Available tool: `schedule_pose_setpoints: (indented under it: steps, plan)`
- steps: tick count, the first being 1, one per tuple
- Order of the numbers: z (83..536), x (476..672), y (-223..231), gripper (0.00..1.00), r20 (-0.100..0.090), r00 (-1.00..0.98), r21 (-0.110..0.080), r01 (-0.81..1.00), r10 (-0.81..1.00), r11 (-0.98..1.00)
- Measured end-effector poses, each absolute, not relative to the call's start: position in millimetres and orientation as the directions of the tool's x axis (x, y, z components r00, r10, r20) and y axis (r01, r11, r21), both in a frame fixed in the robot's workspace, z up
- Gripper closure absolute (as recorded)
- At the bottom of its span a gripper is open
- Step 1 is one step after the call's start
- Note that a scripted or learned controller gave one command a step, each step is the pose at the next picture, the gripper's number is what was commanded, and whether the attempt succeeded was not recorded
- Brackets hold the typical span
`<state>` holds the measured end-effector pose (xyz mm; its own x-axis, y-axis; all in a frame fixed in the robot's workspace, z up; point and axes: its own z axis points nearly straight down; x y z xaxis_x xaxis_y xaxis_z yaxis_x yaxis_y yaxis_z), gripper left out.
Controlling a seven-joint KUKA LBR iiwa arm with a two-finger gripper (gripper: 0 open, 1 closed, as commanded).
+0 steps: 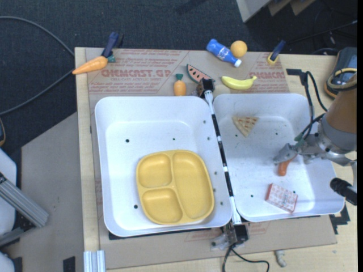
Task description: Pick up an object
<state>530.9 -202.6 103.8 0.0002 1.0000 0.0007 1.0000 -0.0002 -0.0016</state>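
Across the left white bin (pixel 113 129) lies a yellow three-compartment plastic plate (pixel 174 186), well apart from any action. Past the black divider, the right white bin (pixel 255 103) holds a tan wedge like a pizza slice (pixel 245 123) near its back, a small orange carrot-like piece (pixel 282 167) mid-floor, and a pink patterned square card (pixel 281 198) near the front. Farther right, the gripper (pixel 290 154) hangs low, its tip just above or touching the orange piece; whether its fingers are spread or closed I cannot tell. I judge the orange piece the target. It is small and rounded, so an off-centre pinch could squirt it sideways or leave nothing grasped.
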Motion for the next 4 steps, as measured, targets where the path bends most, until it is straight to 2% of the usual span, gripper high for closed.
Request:
schedule_pose_setpoints:
  steps: [1,2,3,4]
  plan:
    - [114.2,531.7,-202.8,1.00,-0.001,0.001,0.001,1.000,1.000,-0.001]
    - [114.1,531.6,-202.7,0.00,-0.001,0.000,0.001,1.000,1.000,0.000]
    - [84.3,562.1,-188.5,0.00,0.000,-0.001,0.001,1.000,1.000,0.001]
    - [94.6,562.7,-188.5,1.00,-0.001,-0.002,0.003,1.000,1.000,0.002]
